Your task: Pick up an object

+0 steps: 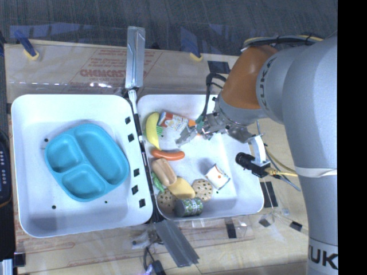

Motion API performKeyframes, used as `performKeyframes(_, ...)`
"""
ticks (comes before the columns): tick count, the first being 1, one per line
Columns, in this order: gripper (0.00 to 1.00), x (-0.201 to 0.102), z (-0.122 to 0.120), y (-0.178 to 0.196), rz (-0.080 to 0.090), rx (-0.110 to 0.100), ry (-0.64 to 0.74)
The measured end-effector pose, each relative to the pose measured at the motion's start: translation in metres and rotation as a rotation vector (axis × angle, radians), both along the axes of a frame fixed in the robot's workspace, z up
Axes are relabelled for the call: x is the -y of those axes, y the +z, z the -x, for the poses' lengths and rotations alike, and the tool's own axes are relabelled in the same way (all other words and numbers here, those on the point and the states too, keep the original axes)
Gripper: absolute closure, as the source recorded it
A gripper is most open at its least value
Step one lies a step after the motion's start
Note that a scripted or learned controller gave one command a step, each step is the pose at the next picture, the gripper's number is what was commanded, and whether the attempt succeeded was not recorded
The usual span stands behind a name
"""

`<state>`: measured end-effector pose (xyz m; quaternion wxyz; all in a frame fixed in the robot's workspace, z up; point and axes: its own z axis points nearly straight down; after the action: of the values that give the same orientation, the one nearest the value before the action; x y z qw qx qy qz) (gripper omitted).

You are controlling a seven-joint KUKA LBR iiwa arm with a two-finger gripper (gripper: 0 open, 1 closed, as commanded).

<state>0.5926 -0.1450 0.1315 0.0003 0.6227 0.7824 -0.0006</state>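
Currently the arm [287, 79] reaches in from the right over the right bin [243, 196], orange band [243, 79] sitting above the bin's upper right corner. Gripper [192, 132] is low in the upper middle of that bin, fingers pointing left toward a small white-orange-green packet [172, 121]. Can't tell whether the fingers are spread or closed; they're small and blurred against the white floor, and nothing visibly sits between them.

Right bin contents, along the left and lower side:
- banana [152, 129], upright against the left wall, just left of the packet
- red-orange sausage [168, 154] below the banana, lying flat
- bread roll [163, 171], tan, below the sausage
- yellow wedge [182, 188], possibly cheese, touching the roll
- two cookies [202, 189], one beside the wedge, one at bottom left
- dark can [189, 207] on its side by the front wall
- small white carton [217, 177] with a red mark, apart from the rest, mid-right

Left bin [26, 113] holds a blue divided tray [86, 161], three compartments, tilted diagonally.
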Motion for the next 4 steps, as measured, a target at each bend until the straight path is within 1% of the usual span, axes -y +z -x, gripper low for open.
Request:
performKeyframes(1, 0.0, 0.034, -0.067, -0.034, -0.001, 0.007, 0.027)
performKeyframes(2, 1.0, 0.033, -0.065, -0.026, -0.001, -0.007, 0.036)
performKeyframes(3, 1.0, -0.03, -0.067, 0.063, -0.001, 0.01, -0.017)
performKeyframes(4, 1.0, -0.05, -0.048, -0.034, 0.002, 0.011, 0.371)
